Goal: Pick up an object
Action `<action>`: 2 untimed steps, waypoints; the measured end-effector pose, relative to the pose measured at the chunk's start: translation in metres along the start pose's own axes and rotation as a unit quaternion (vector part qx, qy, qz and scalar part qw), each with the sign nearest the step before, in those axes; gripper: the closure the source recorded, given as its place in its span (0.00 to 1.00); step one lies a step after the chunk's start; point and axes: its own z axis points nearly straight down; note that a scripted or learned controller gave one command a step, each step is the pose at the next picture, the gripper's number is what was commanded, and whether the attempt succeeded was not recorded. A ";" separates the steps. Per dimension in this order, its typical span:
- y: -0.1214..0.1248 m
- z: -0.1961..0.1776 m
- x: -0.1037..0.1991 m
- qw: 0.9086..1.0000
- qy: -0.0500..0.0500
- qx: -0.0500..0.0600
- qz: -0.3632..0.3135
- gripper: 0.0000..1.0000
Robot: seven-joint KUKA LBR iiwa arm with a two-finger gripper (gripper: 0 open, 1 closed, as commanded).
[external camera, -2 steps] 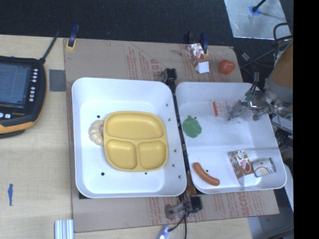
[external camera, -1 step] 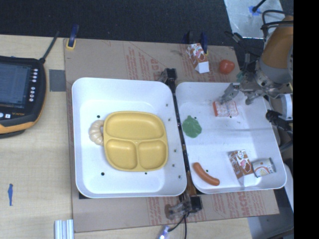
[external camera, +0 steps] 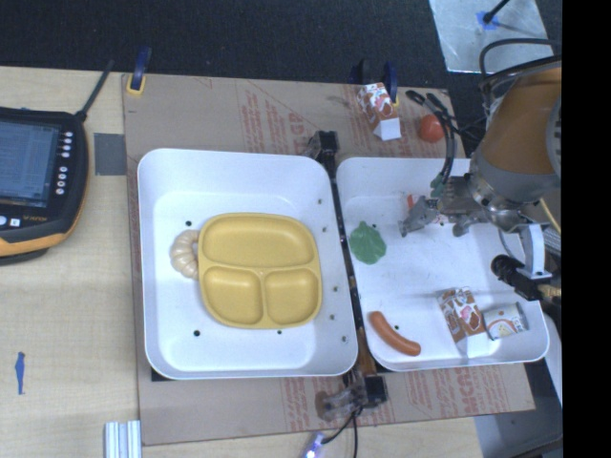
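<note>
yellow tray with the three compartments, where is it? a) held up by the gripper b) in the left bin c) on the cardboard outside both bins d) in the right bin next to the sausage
b: the yellow tray lies flat in the left bin, while the sausage and the gripper are over in the right bin.

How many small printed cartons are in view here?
3: one carton on the cardboard behind the right bin, two more, carton and carton, in its front right corner. The arm may hide others.
</note>
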 end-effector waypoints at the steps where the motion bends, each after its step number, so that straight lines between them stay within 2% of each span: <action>1: 0.076 0.036 -0.067 1.000 0.000 -0.001 0.002 0.00; 2: 0.011 0.025 -0.043 1.000 0.000 0.000 0.002 0.00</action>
